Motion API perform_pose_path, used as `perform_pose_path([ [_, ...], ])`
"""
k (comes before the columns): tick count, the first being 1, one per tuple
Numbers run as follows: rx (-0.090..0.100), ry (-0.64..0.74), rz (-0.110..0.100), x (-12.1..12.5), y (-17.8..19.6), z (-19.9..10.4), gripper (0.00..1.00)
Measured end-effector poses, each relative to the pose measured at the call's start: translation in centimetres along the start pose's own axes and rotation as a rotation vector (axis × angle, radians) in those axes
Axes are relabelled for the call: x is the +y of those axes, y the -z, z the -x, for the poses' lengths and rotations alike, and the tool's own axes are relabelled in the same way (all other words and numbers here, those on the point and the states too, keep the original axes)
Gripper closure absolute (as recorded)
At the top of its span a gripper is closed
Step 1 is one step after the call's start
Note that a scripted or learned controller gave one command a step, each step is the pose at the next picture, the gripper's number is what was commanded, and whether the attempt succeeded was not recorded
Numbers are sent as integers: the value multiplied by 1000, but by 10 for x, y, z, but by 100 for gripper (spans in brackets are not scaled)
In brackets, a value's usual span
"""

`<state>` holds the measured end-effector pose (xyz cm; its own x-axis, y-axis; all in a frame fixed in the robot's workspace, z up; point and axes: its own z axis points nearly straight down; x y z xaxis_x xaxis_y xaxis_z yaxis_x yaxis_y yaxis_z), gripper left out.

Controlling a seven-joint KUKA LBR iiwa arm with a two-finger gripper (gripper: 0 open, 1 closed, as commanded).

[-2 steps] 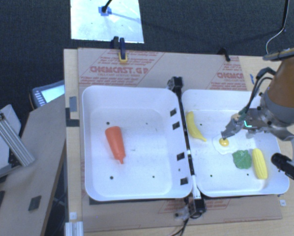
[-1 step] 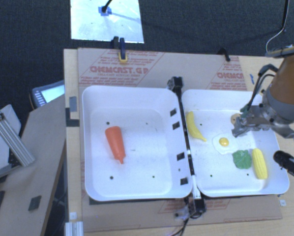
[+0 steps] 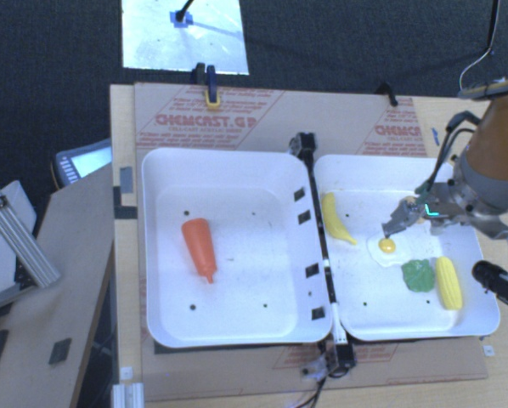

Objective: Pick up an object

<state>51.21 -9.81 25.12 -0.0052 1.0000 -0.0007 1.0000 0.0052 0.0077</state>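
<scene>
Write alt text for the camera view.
A grey-and-orange robot arm holds its pincer just above a fried egg in the right white bin, beside a banana, a green leafy piece and corn. The left bin holds a carrot.

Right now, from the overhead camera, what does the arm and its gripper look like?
The grey arm carries a broad orange band above the wrist. Its dark grey metal gripper has a small teal-lit spot beside it. Thin dark cables loop above the arm.
</scene>
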Motion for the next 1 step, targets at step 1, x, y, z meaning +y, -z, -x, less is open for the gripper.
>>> perform_pose_path([
  [1, 0, 4, 4, 1, 11, 0, 100],
])
